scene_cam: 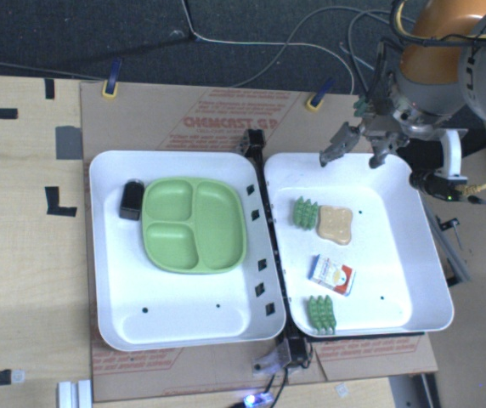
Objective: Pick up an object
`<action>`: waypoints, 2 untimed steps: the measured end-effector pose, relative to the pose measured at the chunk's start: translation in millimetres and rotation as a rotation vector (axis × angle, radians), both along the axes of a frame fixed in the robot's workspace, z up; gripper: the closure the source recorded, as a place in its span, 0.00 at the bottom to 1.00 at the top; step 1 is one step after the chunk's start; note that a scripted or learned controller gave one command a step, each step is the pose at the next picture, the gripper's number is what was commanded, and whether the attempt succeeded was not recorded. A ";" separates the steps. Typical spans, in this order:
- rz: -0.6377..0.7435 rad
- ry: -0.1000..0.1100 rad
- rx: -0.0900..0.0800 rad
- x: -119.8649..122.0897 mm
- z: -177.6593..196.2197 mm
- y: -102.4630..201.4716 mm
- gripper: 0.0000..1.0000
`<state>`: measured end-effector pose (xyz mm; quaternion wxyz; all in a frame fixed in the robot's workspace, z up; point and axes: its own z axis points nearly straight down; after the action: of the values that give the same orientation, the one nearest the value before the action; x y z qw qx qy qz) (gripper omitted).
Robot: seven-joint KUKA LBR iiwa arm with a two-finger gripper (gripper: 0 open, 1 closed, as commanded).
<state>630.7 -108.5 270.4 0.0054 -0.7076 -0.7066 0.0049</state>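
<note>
gripper (355, 152): fingers spread apart, nothing between them, poised over the far rim of the right bin (413, 253), at about 12 o'clock of that bin.
arm (434, 66): grey with an orange band, entering from the 2 o'clock corner.
right bin contents: green studded block (305, 214) beside a tan toast slice (336, 224) near the centre; small white and red packet (332, 275) toward 6 o'clock; second green studded block (321, 312) near the 6 o'clock rim. All lie apart from the gripper.
left bin (120, 313): green divided plate (194, 225) in the middle; small black object (132, 200) touching the plate's 9 o'clock edge.
bench: brown cardboard sheet (217, 117) under both bins.
</note>
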 end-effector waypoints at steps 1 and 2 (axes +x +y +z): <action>0.003 -0.013 -0.001 1.8 8.2 0.2 0.00; 0.003 -0.008 -0.002 7.2 -54.3 2.8 0.00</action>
<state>637.8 -105.7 216.2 0.0019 -0.7064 -0.7078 0.0025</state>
